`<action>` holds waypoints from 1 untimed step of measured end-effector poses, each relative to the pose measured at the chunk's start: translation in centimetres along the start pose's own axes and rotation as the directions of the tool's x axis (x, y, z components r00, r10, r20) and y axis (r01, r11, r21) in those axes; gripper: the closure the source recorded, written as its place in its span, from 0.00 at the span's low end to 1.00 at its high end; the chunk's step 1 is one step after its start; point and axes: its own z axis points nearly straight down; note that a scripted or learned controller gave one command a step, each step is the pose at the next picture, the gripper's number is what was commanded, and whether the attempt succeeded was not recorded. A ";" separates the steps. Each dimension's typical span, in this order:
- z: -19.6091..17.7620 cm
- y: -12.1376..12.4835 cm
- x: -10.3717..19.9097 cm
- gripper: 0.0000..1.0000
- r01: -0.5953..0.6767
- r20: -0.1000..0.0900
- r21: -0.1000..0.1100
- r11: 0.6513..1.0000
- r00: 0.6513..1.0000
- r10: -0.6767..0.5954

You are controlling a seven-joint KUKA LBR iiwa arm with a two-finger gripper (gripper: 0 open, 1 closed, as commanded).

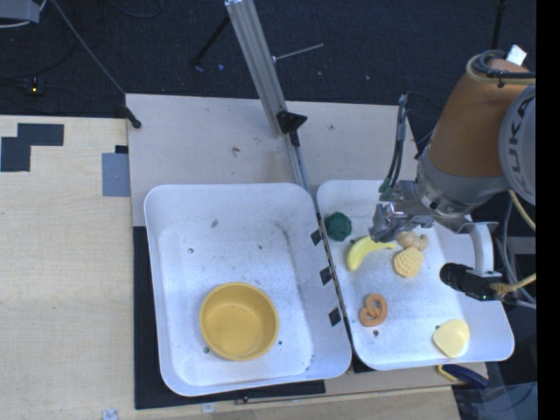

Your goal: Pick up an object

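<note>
The yellow bowl looks like smooth plastic. The white bins are matt and speckled. The tabletop is pale wood.

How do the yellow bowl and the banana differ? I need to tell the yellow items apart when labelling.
The yellow bowl is round, hollow and a deeper yellow; the banana is a slim, curved, brighter piece. The bowl looks much larger. The bowl sits in the left bin; the banana lies in the right bin, beside the gripper. Both are yellow.
</note>
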 end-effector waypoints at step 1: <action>-0.4 0.7 5.5 1.00 0.000 0.000 0.000 1.000 1.000 0.000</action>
